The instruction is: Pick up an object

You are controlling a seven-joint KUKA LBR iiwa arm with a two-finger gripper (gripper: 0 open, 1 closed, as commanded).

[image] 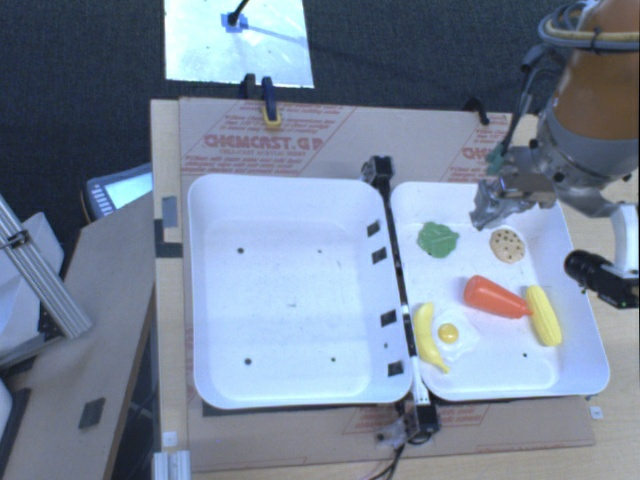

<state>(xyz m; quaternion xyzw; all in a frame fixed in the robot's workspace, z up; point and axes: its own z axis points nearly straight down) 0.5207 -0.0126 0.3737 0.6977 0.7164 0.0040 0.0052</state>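
The end effector (490,211) hangs over the right bin (575,363), its grip state impossible to tell. The cookie (507,244) lies just at its 4 o'clock, lettuce leaf (437,238) at 8; a descent between them could close on nothing. Carrot (494,297), corn (543,314) and banana (427,334) crowd 6 o'clock.

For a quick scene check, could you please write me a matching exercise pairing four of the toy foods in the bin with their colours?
Things:
1. carrot
2. corn cob
3. lettuce leaf
4. cookie

Colours:
A. green
B. tan with dark specks
C. orange
D. yellow

Pairs: 1-C, 2-D, 3-A, 4-B. All four lie in the right bin.
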